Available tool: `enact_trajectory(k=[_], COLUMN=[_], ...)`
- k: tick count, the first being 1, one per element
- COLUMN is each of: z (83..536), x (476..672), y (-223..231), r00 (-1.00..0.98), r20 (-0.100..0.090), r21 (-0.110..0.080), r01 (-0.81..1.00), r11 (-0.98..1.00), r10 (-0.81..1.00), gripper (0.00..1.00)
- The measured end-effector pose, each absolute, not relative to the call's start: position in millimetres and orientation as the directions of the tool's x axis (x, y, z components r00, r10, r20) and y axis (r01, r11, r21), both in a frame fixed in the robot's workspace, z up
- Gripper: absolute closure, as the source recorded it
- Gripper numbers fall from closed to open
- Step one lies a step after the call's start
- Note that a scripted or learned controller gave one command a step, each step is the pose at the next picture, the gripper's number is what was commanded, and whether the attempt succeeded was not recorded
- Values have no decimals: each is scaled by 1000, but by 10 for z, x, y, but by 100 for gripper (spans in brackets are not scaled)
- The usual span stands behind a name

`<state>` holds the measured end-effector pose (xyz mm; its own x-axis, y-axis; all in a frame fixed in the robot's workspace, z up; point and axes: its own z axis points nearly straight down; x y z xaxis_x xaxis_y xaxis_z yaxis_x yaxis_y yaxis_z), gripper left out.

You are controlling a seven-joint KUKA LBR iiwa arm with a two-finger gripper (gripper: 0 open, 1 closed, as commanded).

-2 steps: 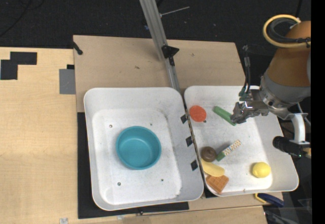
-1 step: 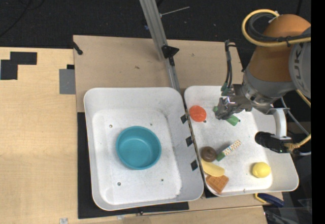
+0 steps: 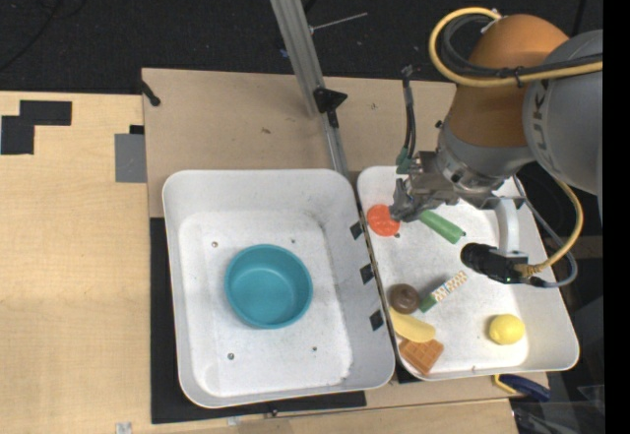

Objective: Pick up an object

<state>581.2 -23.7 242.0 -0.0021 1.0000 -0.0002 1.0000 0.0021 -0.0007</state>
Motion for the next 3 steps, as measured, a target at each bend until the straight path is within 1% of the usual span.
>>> enact_trajectory(k=[1,2,3], z=[2469,2309,2318], x=[5982,6094,6095], y=[315,800,787], r00=[-3,-3,-1], r20=[0,0,-1], r21=[0,-2,-1], r01=[1000,1000,1000], r11=[3,3,1], r10=[1000,1000,1000], gripper=[100,100,0])
